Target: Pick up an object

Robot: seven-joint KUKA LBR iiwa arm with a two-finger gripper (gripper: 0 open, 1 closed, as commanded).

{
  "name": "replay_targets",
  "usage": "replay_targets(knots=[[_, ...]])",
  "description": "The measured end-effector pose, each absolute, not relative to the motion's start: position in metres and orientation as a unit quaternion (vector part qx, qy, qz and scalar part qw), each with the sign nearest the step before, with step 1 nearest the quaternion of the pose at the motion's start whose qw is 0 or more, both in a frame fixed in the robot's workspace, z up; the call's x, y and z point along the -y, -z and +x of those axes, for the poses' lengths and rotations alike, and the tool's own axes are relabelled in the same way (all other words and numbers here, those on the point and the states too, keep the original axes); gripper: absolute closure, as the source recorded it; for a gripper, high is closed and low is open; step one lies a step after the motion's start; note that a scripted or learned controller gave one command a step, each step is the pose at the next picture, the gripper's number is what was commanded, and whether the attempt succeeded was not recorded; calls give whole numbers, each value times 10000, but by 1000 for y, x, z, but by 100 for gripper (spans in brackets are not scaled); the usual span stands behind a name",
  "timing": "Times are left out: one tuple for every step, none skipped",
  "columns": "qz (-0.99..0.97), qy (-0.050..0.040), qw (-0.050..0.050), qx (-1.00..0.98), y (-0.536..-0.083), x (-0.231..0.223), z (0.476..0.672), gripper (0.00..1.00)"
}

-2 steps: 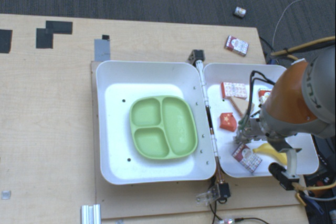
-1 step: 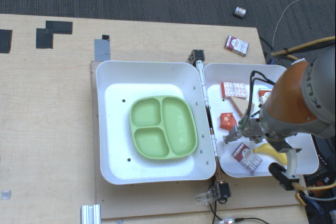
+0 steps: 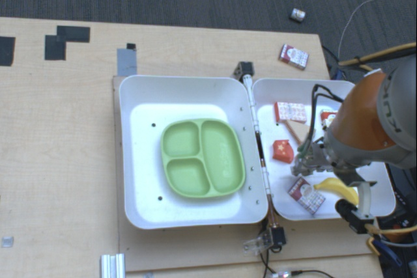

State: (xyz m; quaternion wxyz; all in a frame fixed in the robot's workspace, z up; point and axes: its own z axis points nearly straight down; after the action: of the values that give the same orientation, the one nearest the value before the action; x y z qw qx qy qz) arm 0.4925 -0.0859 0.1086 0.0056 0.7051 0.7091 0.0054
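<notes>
While the claw (image 3: 305, 163) hovers over the right bin (image 3: 381, 205), we cannot tell its state; next we descend onto the red block (image 3: 283, 151).

My bin (image 3: 270, 205) on the right holds the pickable things. A small red block (image 3: 283, 151) lies near its left wall. A red-and-white carton (image 3: 290, 112) lies flat toward the far side. A checked red-and-white packet (image 3: 305, 195) sits tilted near the front edge, with a yellow banana (image 3: 337, 189) just beside it, partly under my arm.
</notes>
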Motion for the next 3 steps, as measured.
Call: replay_targets(knots=[[7053,-54,57,-7088,-108,86,492,0],[7067,-22,20,-7075,-87,88,489,0],[7056,-40,45,-7086,-98,88,491,100]])
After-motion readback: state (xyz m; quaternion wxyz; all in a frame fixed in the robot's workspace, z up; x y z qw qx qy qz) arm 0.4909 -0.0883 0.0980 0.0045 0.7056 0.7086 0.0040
